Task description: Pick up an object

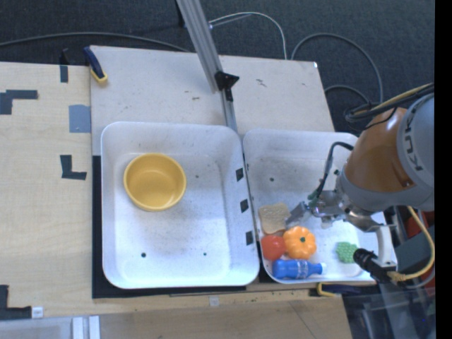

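My gripper (307, 215) hangs low over the right bin (289, 154), just above and a little right of an orange pumpkin (299, 242). A tan bread slice (273, 217) lies immediately to the gripper's left. A red tomato (272, 246) touches the pumpkin's left side, and a blue bottle (296, 268) lies along the bin's front wall below them. A small green object (346, 251) sits to the right, under the wrist. I see nothing between the fingers.
The left bin (212, 140) holds a yellow bowl (155, 181) at its upper left. A grey pole (201, 30) slants over the bench behind the bins. Cables run across the dark floor at the back.
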You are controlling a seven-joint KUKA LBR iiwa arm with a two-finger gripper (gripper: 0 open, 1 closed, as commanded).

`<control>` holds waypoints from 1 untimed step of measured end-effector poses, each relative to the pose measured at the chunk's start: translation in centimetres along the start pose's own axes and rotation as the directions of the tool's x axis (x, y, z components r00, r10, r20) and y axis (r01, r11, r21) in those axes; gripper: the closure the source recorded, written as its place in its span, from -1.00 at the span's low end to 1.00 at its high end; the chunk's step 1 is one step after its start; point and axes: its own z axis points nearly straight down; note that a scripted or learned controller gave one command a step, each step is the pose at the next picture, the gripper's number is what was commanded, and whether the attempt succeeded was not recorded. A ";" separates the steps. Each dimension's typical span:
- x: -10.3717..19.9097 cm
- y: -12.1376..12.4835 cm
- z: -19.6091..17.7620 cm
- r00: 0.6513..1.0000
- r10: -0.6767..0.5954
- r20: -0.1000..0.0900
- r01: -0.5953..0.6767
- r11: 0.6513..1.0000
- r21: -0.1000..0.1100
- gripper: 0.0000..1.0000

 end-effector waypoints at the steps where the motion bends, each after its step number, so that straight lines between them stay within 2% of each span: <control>1: -0.1 0.2 4.1 1.000 0.001 -0.002 -0.001 1.000 -0.006 -1.00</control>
